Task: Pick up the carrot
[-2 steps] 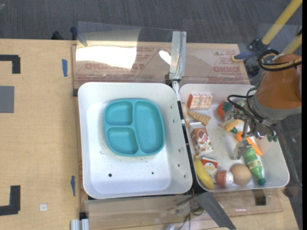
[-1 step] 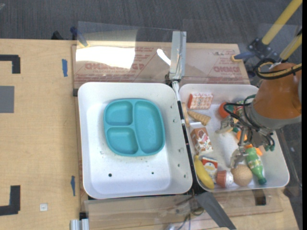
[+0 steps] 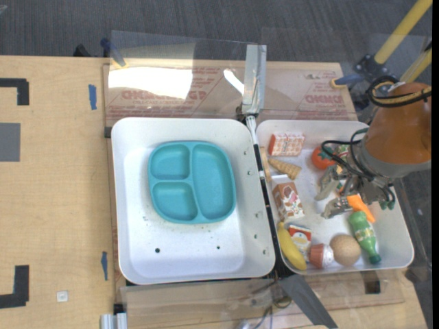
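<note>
**Gripper down over the carrot, grasp not yet confirmed**

Plywood bench (image 3: 55, 184) under me carries the two white bins side by side. In the left bin (image 3: 130, 252) sits a teal divided plate (image 3: 192, 181). All the clutter is in the right bin (image 3: 405, 249): a small carton (image 3: 286, 144), a cone-shaped piece (image 3: 285, 167), a printed packet (image 3: 288, 201), a banana (image 3: 291, 247), a tomato (image 3: 322, 157), a tan egg-like ball (image 3: 345, 249) and a green bottle (image 3: 363, 234).

The carrot (image 3: 361, 206) lies in the right half of that bin, a short orange piece just above the green bottle. My gripper (image 3: 341, 194) hangs right beside it, metal fingers (image 3: 333, 184) reaching down toward the bin floor just left of the carrot. From this slant I cannot tell how the jaws stand, nor whether the carrot sits between them.

I judge this as the approach-to-grasp step. Next I need the fingers straddling the carrot, clear of the bottle, before closing and lifting.
</note>
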`<state>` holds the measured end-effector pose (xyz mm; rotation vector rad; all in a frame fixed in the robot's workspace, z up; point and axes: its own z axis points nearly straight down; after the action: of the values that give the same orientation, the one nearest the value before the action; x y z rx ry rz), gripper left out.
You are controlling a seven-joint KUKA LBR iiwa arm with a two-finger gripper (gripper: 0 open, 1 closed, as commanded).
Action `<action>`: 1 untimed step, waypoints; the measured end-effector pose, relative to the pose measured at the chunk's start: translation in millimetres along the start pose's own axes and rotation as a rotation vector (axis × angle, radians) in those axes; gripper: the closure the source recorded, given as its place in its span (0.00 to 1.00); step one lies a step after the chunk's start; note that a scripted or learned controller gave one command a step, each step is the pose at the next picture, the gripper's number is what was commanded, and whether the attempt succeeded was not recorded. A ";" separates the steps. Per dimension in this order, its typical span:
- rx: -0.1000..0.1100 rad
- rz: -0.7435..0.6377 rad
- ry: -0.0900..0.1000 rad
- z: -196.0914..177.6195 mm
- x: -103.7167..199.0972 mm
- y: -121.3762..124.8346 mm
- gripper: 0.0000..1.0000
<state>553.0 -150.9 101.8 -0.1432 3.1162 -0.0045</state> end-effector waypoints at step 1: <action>-0.001 0.031 0.006 -73.5 -35.5 12.5 1.00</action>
<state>585.5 -135.1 176.0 -0.0947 3.1242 -0.0030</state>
